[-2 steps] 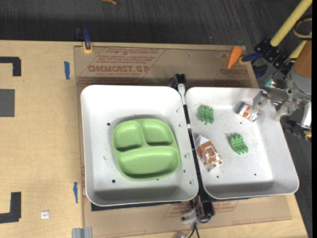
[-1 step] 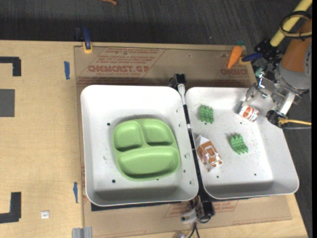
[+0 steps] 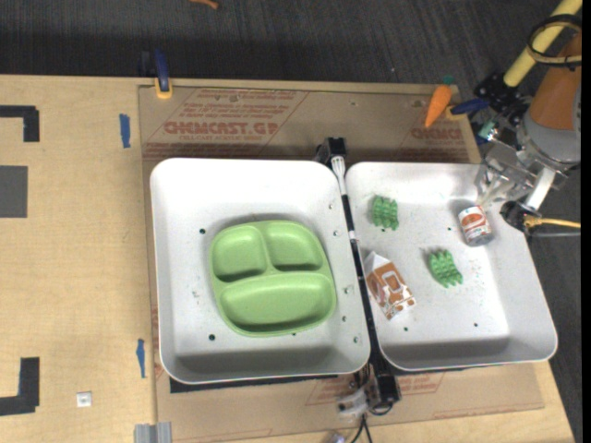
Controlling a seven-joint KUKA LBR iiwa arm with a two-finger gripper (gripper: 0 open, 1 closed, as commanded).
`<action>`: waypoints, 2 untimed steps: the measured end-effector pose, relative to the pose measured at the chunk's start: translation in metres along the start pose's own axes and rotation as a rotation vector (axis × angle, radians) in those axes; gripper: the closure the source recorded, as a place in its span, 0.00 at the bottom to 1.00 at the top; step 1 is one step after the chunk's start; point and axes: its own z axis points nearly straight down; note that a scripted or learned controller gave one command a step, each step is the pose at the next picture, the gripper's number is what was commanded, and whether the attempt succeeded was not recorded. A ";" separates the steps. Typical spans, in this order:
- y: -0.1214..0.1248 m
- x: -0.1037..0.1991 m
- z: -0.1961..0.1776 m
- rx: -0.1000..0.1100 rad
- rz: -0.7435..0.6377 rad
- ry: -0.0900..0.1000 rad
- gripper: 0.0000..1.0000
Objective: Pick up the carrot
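The carrot is seen on the bench behind the right bin, standing nearly straight up-and-down, up and left of the hand, whose grip cannot be told.

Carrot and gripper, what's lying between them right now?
Camera view: between carrot and gripper lie bare cardboard and the right bin's far rim.

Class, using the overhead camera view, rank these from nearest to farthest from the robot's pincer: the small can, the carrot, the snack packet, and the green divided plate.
Measured from the pincer at the right bin's far right edge:
1. Small can, just beside it in the right bin.
2. Carrot, outside the bins on the board behind.
3. Snack packet, by the right bin's left wall.
4. Green divided plate, in the left bin.
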 end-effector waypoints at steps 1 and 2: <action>-0.051 0.042 -0.035 0.003 0.055 -0.002 1.00; -0.059 0.088 -0.090 0.000 -0.023 -0.002 1.00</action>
